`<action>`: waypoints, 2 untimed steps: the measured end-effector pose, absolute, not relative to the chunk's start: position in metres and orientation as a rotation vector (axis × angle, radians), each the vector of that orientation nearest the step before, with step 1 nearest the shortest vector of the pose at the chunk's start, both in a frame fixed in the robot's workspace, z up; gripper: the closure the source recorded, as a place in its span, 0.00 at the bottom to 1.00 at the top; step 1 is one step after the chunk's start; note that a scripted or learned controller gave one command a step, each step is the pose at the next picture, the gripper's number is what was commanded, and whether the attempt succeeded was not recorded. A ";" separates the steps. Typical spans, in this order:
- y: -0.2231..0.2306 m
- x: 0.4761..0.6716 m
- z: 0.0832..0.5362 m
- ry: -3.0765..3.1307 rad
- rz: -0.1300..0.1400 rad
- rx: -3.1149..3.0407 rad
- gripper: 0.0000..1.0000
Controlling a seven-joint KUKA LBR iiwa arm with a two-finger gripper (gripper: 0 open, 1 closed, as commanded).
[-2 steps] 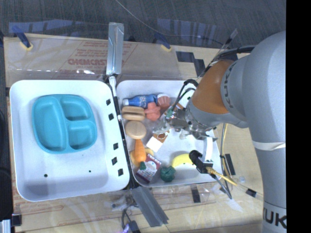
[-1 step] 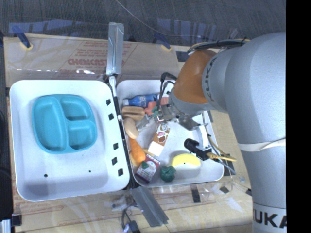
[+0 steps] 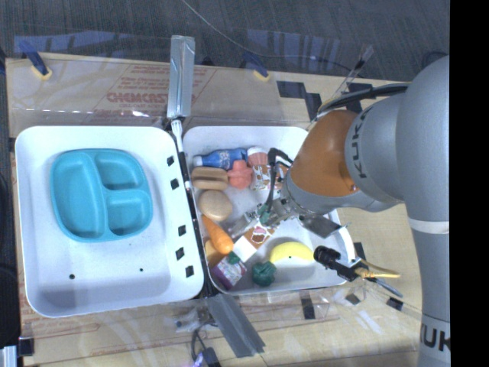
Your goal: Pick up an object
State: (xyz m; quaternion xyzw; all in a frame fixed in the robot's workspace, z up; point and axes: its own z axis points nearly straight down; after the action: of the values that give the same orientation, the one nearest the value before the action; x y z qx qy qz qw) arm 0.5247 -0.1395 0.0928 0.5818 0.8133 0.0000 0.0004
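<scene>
Pick candidates all sat in the right bin (image 3: 306, 138), packed tight. Landmark: the yellow banana-like piece (image 3: 291, 251), near the bin's front wall. Just left of it lay a small white card-like item (image 3: 257, 237), past that an orange carrot-shaped piece (image 3: 218, 237). A dark green lump (image 3: 264, 273) lay just in front-left of the yellow piece, and a purple-topped item (image 3: 230, 268) left of that. Behind, a tan bread-like roll (image 3: 216, 204), a hot-dog shape (image 3: 209, 177) and a blue-white bottle (image 3: 223, 159) ran toward the back wall.

The tool (image 3: 269, 212) hung just behind-left of the yellow piece, over the clutter in the middle. Its state was unreadable: wrist and orange band covered it, so I couldn't tell what, if anything, it had.

My call: the yellow piece was the best target, being the most exposed. Descend straight, stay off the card, and confirm the grip before lifting. Risk: a neighbour gets nudged or pinched too.

Left bin (image 3: 38, 281) held a blue divided tray (image 3: 101, 193), well apart.
</scene>
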 end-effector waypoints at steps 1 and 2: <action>-0.100 0.552 0.092 2.338 0.000 2.098 0.00; -0.132 0.499 0.092 2.523 0.001 1.870 0.00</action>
State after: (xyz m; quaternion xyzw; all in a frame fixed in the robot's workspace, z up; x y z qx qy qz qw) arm 0.4992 -0.1322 0.0922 0.5954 0.8034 0.0003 0.0007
